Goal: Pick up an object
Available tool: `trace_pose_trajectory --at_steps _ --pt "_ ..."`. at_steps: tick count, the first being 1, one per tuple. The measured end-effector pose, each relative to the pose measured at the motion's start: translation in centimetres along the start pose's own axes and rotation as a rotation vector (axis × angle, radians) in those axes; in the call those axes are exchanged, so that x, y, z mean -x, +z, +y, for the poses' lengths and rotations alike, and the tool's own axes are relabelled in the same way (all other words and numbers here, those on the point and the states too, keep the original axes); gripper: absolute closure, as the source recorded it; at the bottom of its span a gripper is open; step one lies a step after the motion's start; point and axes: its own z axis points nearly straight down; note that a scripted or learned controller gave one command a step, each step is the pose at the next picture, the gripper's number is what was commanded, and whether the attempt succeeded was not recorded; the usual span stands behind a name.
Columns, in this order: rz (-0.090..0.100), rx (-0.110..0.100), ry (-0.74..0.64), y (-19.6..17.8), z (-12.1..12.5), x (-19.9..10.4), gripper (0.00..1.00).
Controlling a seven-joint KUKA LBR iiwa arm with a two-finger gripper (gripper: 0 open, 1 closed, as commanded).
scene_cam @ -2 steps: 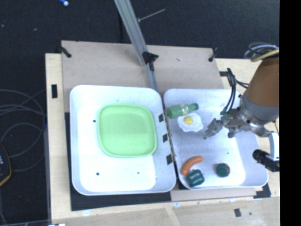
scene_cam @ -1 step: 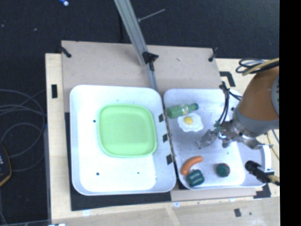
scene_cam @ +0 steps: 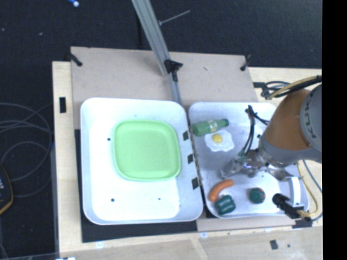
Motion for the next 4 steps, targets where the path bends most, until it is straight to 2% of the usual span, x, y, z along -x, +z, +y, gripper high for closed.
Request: trace_pose_trajectory --at_steps 1,2,3,4 --pt "0.0 0.006 0.001 -1.3 0.2 0.0 1.0" --pt "-0.002 0.009 0.001 -6.7 -0.4 0.9 1.0" --pt "-0.001 0.01 -0.001 -12.0 0.4 0.2 1.0" --pt "-0.001 0.009 -0.001 -16.5 -0.2 0.4 1.0"
